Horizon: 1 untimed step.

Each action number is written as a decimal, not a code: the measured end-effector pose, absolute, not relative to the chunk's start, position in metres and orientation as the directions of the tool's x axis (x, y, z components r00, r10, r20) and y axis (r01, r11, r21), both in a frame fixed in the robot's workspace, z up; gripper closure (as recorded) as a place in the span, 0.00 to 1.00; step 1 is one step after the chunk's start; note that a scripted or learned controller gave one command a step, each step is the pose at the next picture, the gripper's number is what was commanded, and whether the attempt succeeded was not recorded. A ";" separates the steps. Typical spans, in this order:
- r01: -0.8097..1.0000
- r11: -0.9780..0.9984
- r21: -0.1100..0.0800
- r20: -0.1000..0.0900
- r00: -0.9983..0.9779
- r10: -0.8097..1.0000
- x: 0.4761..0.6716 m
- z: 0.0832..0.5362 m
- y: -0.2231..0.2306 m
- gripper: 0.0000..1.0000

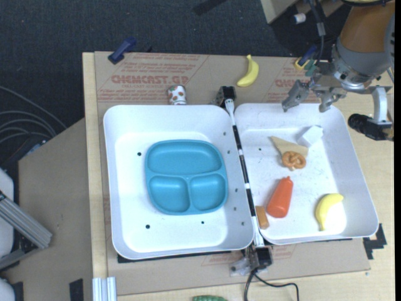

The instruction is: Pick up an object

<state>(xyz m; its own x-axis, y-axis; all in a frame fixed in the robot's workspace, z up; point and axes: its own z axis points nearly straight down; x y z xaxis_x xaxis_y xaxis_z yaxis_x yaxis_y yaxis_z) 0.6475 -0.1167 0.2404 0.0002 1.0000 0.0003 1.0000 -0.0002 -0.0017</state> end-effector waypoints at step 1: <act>1.000 -0.001 -0.003 0.001 0.001 1.000 0.648 0.108 -0.118 0.00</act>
